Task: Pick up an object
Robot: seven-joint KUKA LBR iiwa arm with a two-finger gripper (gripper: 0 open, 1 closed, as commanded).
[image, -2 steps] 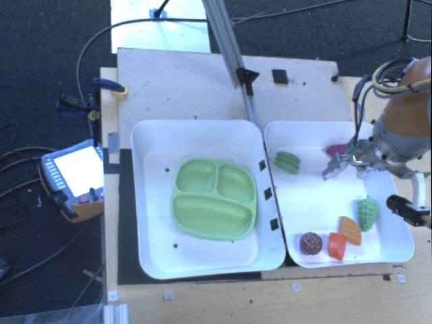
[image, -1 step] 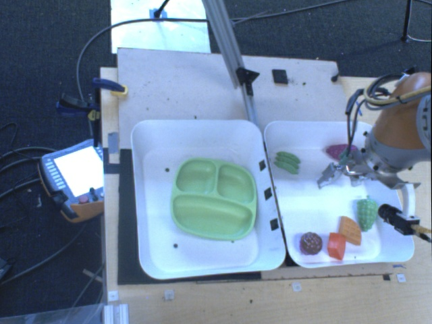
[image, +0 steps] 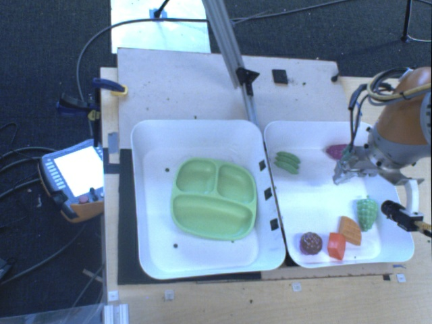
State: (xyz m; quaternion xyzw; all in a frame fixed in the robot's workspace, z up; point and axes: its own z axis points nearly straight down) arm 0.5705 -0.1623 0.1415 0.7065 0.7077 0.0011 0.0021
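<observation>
A: Left to right, quick. Landmark is the right-hand shallow white bin [image: 297, 248]. Well left of it, in the other white bin [image: 152, 181], a pale green three-compartment plastic tray [image: 214, 198]. Not a target, I'd say.

B: Inside the landmark bin?

A: Small green pea-pod toy [image: 287, 161] near its upper-left corner. Dark brown round toy [image: 310, 242] at its front edge, a red-orange block [image: 336, 246] just beside that, an orange wedge [image: 350, 230] touching or nearly touching the block. Green bumpy cone-shaped toy [image: 366, 212] further right. Magenta flat piece [image: 336, 151] at the back, partly hidden by the two-finger gripper [image: 343, 173].

B: Fingers?

A: Pointing down over bare bin floor mid-right; too small and dark, can't tell spread or pressed. Nothing visibly between them.

B: Closest pick?

A: Magenta piece, just behind the fingers; green cone is near, towards the front-right. Neither sits under the tips.

B: Doing it well?

A: My call: centre over one item, straddle its narrow side, descend straight, close only once low. Magenta piece looks flat, so it may slip; the cone likely grips better.
</observation>
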